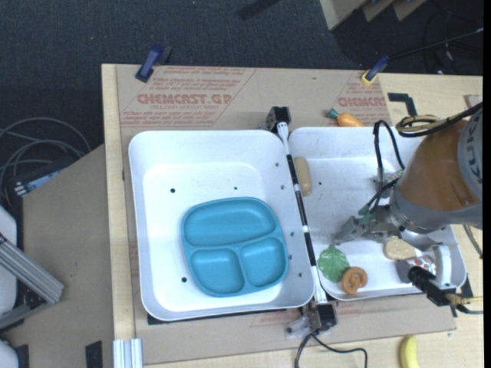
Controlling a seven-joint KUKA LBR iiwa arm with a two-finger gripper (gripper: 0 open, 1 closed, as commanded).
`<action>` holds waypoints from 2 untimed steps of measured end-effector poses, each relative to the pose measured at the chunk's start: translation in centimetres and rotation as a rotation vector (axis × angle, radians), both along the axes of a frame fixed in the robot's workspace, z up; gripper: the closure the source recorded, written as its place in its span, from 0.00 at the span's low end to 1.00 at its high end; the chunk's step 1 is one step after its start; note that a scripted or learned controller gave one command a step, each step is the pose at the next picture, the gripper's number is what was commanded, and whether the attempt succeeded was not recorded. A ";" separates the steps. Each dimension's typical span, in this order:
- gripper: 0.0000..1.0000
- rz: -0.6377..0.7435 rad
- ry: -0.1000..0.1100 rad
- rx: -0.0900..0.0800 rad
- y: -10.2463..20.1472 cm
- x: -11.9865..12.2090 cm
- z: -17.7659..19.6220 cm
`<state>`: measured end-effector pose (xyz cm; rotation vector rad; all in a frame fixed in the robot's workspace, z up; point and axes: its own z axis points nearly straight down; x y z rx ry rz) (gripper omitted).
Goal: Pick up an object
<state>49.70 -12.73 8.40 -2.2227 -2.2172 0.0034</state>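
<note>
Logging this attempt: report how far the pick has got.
Done: the gripper is down inside the right bin. In hand: it sits low near the green piece and the brown ring, with nothing visibly between its fingers. Left: grasping and lifting any object; the blue tray lies untouched in the left bin.

blue tray [232, 244] — white bins [153, 198] | green leaf toy [334, 263] — brown ring [354, 280]

Red print "CHEMCAST G.P" on the brown board [192, 90] behind the bins. Same red print, only partly readable, further right.
</note>
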 end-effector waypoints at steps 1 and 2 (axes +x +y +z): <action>0.00 0.002 -0.007 -0.002 -3.6 3.7 12.2; 0.00 0.001 -0.001 0.000 -7.2 7.1 4.3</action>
